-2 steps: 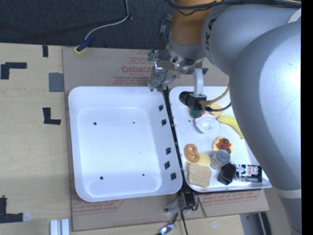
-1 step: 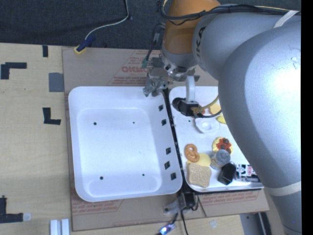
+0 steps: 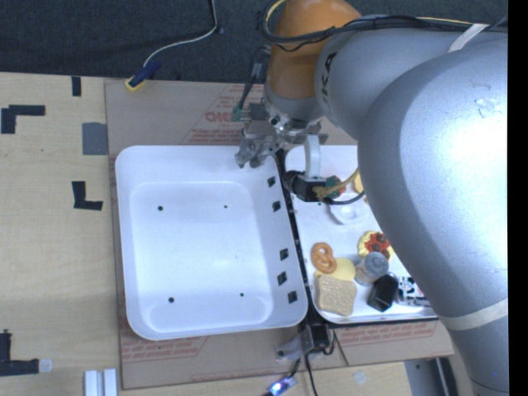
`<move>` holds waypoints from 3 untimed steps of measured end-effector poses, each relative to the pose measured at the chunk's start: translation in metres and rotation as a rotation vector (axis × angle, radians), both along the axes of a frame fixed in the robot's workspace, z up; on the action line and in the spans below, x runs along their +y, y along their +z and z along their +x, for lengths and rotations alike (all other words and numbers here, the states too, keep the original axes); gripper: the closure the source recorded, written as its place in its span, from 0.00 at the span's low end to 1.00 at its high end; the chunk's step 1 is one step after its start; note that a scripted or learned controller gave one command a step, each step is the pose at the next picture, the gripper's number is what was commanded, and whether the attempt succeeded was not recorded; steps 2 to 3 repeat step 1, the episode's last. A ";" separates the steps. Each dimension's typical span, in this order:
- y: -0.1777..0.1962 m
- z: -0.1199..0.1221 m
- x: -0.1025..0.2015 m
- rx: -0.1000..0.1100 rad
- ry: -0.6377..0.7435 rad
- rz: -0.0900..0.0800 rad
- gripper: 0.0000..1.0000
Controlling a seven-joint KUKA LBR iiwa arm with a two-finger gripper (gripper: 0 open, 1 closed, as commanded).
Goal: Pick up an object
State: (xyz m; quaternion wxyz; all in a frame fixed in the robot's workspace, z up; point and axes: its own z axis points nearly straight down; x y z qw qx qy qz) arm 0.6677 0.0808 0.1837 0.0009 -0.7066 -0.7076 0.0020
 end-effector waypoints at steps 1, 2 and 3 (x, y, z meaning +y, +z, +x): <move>-0.028 -0.001 0.059 0.001 0.005 0.002 1.00; -0.028 -0.001 0.059 0.001 0.005 0.002 1.00; -0.028 -0.001 0.059 0.001 0.005 0.002 1.00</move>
